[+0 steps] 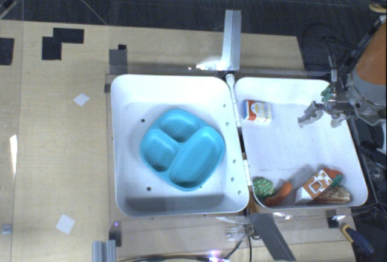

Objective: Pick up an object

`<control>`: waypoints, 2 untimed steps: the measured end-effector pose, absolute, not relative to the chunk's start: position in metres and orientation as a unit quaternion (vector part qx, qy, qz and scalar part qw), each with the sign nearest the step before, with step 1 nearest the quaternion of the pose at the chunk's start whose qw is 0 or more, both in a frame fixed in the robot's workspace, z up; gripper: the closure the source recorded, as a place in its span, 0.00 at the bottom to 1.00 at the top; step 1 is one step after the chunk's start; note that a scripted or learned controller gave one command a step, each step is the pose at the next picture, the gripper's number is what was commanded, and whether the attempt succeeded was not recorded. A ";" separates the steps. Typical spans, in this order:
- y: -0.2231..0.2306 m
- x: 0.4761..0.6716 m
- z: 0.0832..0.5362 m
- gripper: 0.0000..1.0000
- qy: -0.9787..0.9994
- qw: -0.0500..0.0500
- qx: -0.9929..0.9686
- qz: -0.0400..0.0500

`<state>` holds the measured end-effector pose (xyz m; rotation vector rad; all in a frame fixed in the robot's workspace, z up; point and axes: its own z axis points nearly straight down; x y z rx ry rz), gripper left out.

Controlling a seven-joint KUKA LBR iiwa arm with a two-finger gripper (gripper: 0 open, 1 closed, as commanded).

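My gripper [321, 117] hangs over the right bin [302, 146] near its far right wall, open, with nothing between its fingers. A small white, orange and blue carton [258, 111] lies to its left near the bin's back left corner. Along the front wall of that bin lie a green broccoli toy [262, 186], an orange carrot-like piece [282, 190], an orange and white box [318, 183] and a brown bread-like item [334, 196].
A blue divided plate [182, 149] sits in the middle of the left bin [127, 109]. A metal post [232, 43] stands behind the divider between the bins. Cables run by the arm at the right edge.
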<state>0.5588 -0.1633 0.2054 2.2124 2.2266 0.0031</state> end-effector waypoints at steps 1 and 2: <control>-0.137 0.602 0.088 0.00 0.734 0.004 0.679 0.003; -0.113 0.657 0.088 0.00 0.848 0.004 0.529 0.002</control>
